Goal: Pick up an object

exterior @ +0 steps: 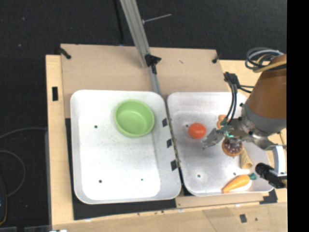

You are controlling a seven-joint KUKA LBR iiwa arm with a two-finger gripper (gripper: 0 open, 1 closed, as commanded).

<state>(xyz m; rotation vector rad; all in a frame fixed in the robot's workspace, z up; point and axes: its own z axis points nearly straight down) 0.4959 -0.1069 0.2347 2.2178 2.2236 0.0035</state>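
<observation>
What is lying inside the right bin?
In the right bin lie a red ball, a carrot and a brown round thing partly covered by the gripper. The arm hides the bin's far right side.

Glossy green plastic bowl (134,118); matt white bins (91,178).

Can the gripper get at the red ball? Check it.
Probably yes. The gripper hangs just right of the red ball in the right bin, with nothing between them.

A small red-orange ball (196,130) lies in the right bin (193,105).
</observation>
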